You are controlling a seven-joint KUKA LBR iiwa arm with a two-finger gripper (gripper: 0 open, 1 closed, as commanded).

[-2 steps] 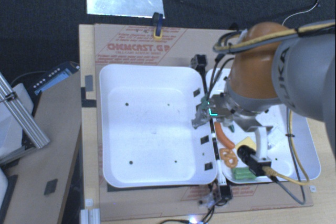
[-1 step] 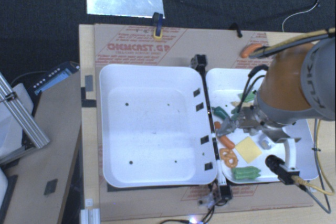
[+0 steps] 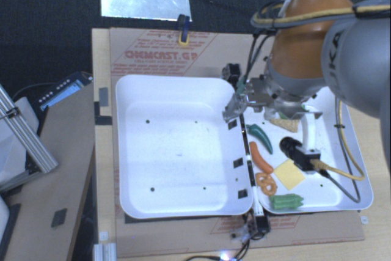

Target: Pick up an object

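My gripper [image 3: 269, 110] hangs under the grey arm with the orange band [image 3: 311, 27], over the back left part of the right bin [image 3: 351, 192]. Just below it lie a dark green pepper [image 3: 261, 135] and a beige wafer piece [image 3: 287, 124]. Further forward are an orange carrot [image 3: 261, 161], an orange pretzel [image 3: 266, 181], a yellow cheese square [image 3: 288, 175] and a green bumpy vegetable [image 3: 286, 201]. Nothing shows held in the gripper.
The left bin [image 3: 177, 143] stands beside the right one, with a divider [image 3: 246, 156] between them. A black fitting [image 3: 298, 154] with a yellow cable [image 3: 342, 174] lies over the right bin's middle. Cardboard [image 3: 159, 52] underlies both bins.
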